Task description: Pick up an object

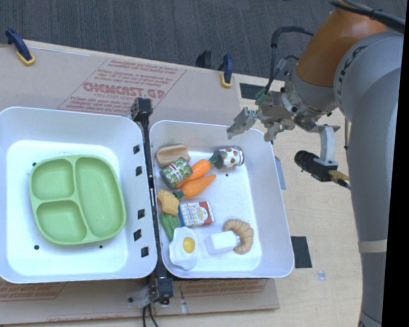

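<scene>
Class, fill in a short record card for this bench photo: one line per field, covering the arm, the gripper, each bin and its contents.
arm: grey with orange band, reaching in from the right
gripper: above the right bin's far rim, holding nothing
left bin: holds a green divided plate
right bin: toy foods, clustered toward its left side
items seen: two carrots, croissant, fried egg, corn cob, bread roll, small can
between bins: black clips along the shared edge
</scene>
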`<state>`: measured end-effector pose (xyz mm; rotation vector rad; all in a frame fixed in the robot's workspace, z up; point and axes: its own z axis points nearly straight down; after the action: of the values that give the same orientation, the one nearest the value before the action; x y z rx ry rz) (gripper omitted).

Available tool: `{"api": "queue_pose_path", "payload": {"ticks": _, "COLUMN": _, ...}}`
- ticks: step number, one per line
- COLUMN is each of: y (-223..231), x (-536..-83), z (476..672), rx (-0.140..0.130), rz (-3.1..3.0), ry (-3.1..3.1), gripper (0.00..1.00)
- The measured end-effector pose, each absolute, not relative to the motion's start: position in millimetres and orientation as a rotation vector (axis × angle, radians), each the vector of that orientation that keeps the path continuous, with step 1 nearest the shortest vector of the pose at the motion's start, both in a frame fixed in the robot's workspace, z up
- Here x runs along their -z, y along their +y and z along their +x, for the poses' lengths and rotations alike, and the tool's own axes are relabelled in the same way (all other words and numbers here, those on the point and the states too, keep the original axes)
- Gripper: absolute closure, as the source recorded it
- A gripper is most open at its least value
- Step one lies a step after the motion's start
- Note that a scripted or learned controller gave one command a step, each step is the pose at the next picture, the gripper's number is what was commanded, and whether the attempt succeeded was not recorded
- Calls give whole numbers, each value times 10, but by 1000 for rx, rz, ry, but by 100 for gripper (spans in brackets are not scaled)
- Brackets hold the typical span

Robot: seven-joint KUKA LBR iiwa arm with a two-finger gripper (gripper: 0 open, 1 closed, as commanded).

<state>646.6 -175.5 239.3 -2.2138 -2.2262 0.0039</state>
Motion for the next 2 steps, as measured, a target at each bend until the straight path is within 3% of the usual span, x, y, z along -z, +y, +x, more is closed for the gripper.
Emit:
{"api": "queue_pose_path", "payload": {"ticks": 1, "y": -1755, "x": -2393, "z": 6466, "rx": -4, "rz": -2214, "ry": -2226, "gripper": 0}}
{"api": "queue_pose_path", "payload": {"ticks": 2, "y": -1081, "x": -1413, "z": 6140, "rx": -6, "rz": -2209, "ry": -2225, "gripper": 0}}
